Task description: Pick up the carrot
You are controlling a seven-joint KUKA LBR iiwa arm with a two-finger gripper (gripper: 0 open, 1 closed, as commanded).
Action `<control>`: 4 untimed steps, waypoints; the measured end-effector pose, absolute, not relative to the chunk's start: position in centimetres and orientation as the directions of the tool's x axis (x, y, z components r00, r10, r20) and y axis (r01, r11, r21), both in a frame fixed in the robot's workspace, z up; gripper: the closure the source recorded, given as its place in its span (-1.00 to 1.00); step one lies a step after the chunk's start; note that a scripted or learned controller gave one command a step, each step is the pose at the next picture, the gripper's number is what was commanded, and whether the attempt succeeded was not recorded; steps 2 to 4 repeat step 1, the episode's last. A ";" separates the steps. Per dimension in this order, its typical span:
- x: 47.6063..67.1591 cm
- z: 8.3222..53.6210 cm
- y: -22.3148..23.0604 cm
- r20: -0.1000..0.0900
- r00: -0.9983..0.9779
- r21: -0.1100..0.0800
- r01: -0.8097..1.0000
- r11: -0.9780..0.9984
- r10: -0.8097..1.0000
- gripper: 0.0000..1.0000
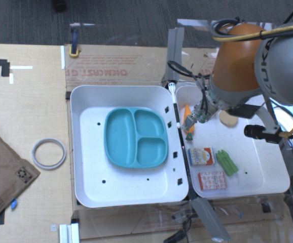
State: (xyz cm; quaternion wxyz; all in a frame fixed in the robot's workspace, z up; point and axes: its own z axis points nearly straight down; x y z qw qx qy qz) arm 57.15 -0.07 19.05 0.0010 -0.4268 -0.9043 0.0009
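Right bin point(268, 181): carrot point(187, 119) just beside gripper point(201, 116).

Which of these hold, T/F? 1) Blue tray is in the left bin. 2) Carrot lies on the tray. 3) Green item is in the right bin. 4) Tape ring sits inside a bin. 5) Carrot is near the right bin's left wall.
1) True: the tray sits in the left bin.
2) False: the carrot is in the right bin.
3) True: the green item lies there.
4) False: the tape ring lies on the bench, left of both bins.
5) True.
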 end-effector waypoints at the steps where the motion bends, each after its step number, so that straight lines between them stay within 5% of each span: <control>1: 58.0 21.6 -2.8 -0.002 -0.818 0.000 0.575 0.818 0.575 1.00; 4: 58.0 21.6 -2.8 -0.002 -0.818 0.000 0.575 0.818 0.575 1.00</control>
